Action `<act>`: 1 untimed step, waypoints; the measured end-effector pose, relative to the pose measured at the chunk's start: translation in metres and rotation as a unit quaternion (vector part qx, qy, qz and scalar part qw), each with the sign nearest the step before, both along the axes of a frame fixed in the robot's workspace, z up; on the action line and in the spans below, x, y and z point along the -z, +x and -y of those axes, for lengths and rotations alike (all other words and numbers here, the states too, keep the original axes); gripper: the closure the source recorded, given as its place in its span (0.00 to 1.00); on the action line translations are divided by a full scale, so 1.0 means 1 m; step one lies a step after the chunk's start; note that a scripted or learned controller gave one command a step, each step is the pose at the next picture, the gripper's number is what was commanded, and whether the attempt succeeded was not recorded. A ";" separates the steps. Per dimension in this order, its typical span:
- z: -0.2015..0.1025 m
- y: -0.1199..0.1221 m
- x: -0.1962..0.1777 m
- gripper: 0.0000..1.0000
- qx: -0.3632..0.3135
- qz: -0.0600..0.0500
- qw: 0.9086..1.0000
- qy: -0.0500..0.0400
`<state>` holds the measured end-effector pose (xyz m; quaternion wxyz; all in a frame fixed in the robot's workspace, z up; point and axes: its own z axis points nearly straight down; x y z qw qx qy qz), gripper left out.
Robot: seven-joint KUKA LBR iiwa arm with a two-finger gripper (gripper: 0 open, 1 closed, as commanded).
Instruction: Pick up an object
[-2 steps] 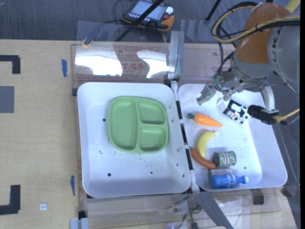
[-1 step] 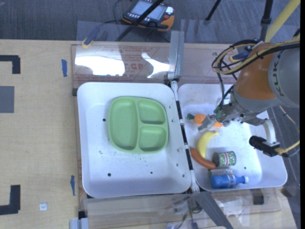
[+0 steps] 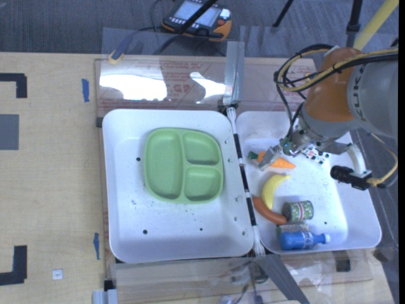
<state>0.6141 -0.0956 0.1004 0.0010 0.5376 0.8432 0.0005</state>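
My gripper [image 3: 272,156] is low in the right bin [image 3: 361,227], near its far left corner. It hangs right over an orange carrot-like piece [image 3: 283,165], and a small green bit [image 3: 253,156] shows at its left. Whether it touches the carrot I cannot tell. Just in front lies a yellow banana [image 3: 273,189]. A red sausage [image 3: 269,211] lies by the bin's left wall, a green-labelled can [image 3: 297,210] lies on its side, and a blue bottle [image 3: 301,239] rests at the front.
The left bin [image 3: 120,189] holds a green divided plate [image 3: 183,164]. A metal divider [image 3: 243,182] runs between the bins. Cables and the orange wrist band [image 3: 329,87] hang over the right bin's far side. A black part [image 3: 345,175] sticks out near the right wall.
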 end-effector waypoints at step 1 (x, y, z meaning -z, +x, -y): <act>0.000 0.001 -0.009 1.00 0.000 0.001 1.000 0.000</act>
